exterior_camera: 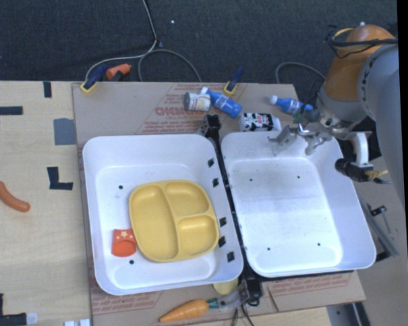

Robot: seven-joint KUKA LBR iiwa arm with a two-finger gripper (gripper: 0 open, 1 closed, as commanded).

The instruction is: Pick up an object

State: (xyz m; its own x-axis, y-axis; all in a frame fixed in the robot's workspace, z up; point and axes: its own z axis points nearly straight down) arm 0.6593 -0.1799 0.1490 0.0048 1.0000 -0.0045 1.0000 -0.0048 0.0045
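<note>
Your gripper [299, 138] hovers at the far rim of the right bin [343, 254] with its fingers spread and nothing between them, while over in the left bin [97, 197] the yellow divided plate [173, 220] lies flat with the small orange cup [124, 242] just beside it.
</note>
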